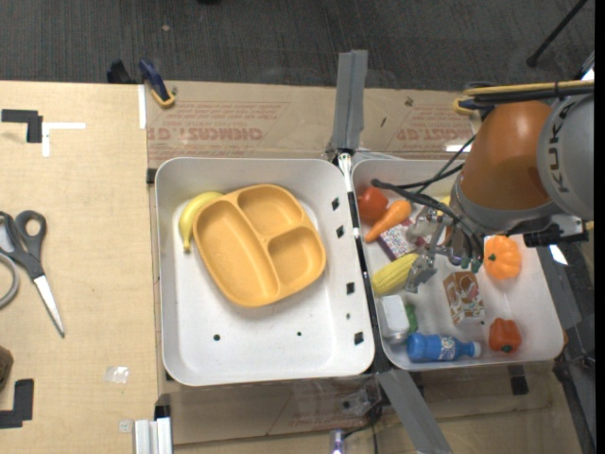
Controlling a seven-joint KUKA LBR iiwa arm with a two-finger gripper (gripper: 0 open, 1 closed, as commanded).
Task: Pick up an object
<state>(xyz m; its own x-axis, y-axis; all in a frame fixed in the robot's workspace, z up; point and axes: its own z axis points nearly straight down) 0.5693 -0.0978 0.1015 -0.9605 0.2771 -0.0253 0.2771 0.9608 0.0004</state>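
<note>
My gripper (pixel 433 250) hangs low over the middle of the right bin (pixel 544 348), below the arm's orange band (pixel 506 159). Its tip is just right of a yellow corn cob (pixel 394 274) and beside a purple packet (pixel 398 243). An orange carrot (pixel 389 220) and a red tomato (pixel 371 201) lie to its upper left. To its right are an orange pumpkin-like toy (pixel 502 256), a small printed carton (pixel 464 298) and a red pepper (pixel 504 334). A blue bottle (pixel 439 348) lies along the front wall. The arm hides the bin's back right part.
The left bin (pixel 255 348) holds a yellow divided plate (pixel 257 244) with a banana (pixel 192 218) against its left rim. Scissors (pixel 33 263) lie on the bench at far left. A grey divider bar (pixel 350 102) stands behind the two bins.
</note>
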